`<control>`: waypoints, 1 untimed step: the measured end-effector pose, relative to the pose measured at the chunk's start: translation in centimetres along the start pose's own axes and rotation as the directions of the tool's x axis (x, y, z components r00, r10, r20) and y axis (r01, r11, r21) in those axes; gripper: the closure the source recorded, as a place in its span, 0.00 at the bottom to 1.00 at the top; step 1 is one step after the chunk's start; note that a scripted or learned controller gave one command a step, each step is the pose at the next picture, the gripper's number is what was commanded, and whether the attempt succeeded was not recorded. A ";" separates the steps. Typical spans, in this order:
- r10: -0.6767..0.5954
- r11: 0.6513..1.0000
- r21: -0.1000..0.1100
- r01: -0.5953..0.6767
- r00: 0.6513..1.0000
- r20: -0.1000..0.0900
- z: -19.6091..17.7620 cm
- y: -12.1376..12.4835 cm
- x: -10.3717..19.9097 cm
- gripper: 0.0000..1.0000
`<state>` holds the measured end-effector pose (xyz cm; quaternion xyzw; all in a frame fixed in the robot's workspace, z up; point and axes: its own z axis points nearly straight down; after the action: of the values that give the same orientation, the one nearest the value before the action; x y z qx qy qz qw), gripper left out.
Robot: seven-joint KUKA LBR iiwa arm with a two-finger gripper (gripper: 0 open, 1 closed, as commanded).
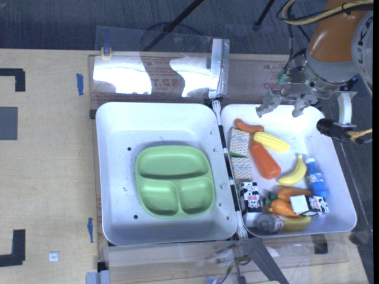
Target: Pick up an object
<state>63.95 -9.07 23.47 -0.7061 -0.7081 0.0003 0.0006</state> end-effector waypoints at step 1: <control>-0.102 0.995 -0.002 0.102 0.995 0.001 12.7 -1.7 -3.2 0.00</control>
<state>62.26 -12.27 10.82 -0.6691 -0.7432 -0.0002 -0.0002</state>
